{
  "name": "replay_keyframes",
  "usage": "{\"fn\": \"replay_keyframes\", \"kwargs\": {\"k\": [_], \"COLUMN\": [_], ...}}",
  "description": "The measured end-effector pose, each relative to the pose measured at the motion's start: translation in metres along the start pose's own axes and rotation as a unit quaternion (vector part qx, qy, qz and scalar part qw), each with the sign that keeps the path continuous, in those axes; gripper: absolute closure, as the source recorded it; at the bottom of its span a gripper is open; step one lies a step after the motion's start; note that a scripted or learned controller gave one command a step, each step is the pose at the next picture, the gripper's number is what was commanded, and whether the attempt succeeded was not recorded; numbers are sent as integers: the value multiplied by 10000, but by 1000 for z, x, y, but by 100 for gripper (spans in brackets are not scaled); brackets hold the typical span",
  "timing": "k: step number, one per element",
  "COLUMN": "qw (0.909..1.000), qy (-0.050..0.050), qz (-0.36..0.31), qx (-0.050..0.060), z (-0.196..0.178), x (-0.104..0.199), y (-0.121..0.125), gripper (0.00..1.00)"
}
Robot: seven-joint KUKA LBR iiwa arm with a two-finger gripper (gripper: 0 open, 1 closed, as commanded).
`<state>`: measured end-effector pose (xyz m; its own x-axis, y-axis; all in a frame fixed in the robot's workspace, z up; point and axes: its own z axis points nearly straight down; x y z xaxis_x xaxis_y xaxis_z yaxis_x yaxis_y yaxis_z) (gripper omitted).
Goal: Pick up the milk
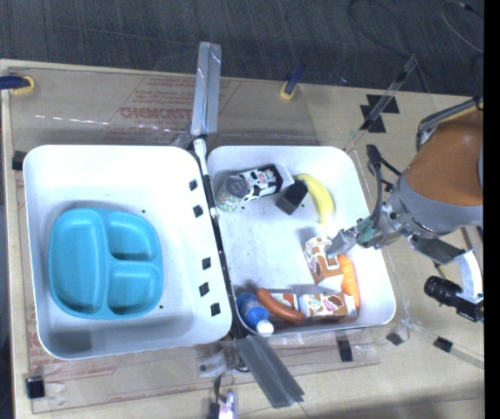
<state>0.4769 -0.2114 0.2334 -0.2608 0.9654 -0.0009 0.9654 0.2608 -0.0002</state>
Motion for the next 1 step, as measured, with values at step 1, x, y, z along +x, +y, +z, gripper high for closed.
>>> {"fn": "replay_keyframes", "kwargs": {"k": [1], "qw": [10000], "qy": [6], "qz": [-64], "qx": [4], "z": [8], "x": [14], "y": [4], "gripper": [100]}}
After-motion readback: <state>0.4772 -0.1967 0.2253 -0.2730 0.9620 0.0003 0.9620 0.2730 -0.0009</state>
